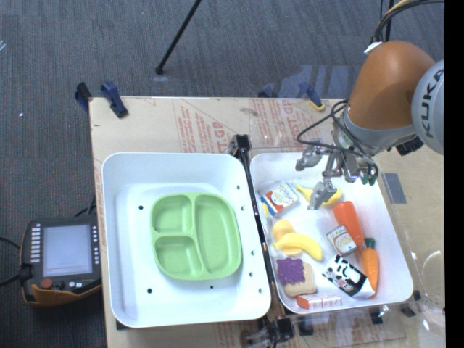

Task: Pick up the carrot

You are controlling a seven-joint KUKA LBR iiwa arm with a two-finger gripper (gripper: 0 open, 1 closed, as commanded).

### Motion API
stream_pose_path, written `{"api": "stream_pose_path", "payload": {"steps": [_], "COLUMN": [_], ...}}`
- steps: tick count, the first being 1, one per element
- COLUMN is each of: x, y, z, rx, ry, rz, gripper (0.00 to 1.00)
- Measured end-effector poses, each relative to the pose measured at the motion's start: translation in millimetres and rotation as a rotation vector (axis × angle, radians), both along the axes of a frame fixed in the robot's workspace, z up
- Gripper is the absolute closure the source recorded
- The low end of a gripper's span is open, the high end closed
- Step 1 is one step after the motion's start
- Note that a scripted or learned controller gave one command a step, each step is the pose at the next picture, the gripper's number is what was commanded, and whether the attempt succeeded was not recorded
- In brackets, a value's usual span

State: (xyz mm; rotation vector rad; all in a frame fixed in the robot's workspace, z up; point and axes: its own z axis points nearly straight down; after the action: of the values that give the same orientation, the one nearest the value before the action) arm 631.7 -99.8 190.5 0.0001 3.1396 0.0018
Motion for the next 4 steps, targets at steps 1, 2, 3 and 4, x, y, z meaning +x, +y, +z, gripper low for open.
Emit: {"api": "stream_pose_path", "payload": {"steps": [1,2,3,4], "x": [-27.1,-55.8,-118.5,-133.3], "y": [-46.2,-73.8,-100.4,-98.6], "z": [-68.9,-103.3,-94.5,-92.2], "rx": [0.001,0.001,-0.006,-0.018], "ry": [0.008,0.003,-0.013,-0.046], "rz": [-0.058,0.156,0.357,0.199], "gripper": [0.00,0.00,0.00,0.00]}}
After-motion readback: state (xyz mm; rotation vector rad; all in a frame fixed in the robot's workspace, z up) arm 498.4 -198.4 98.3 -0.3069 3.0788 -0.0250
